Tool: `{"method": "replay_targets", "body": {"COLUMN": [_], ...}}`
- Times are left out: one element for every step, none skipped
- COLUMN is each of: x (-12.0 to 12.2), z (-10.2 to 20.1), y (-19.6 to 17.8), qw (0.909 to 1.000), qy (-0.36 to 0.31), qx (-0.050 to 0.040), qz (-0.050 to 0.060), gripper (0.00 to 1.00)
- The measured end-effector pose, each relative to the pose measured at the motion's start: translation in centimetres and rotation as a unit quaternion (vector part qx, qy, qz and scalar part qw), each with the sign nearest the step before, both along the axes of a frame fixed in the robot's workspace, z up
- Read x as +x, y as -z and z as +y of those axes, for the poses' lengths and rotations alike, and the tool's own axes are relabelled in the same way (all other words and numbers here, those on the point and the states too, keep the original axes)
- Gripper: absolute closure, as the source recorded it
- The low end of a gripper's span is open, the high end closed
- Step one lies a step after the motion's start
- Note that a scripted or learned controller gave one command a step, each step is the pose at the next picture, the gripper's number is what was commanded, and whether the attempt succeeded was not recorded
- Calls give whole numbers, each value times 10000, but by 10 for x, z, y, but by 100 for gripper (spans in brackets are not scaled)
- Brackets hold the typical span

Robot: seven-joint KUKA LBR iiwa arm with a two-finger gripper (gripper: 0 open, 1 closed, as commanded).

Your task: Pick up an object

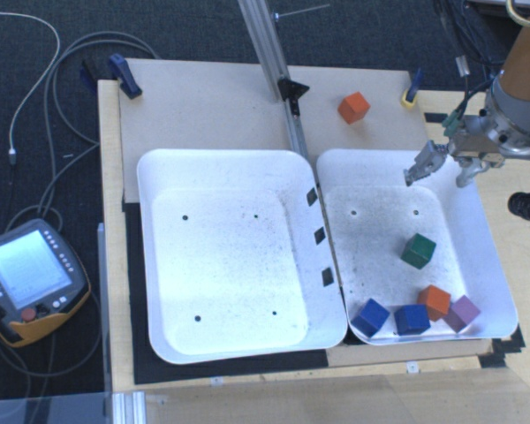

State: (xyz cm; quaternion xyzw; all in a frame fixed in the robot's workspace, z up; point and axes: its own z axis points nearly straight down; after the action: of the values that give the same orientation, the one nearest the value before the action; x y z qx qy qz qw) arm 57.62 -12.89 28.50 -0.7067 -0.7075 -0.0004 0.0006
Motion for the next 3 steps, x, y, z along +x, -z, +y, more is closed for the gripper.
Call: {"method": "replay_targets", "body": {"x": [-45,-36,-29], "z": [-34,-28,10], "y": [116,167,174], "qw": [10000,10000,9998], "qy": [20,10,6], "qx": [4,-41,-85], "qz": [49,-88,-160], "gripper": [0,0,0]}}
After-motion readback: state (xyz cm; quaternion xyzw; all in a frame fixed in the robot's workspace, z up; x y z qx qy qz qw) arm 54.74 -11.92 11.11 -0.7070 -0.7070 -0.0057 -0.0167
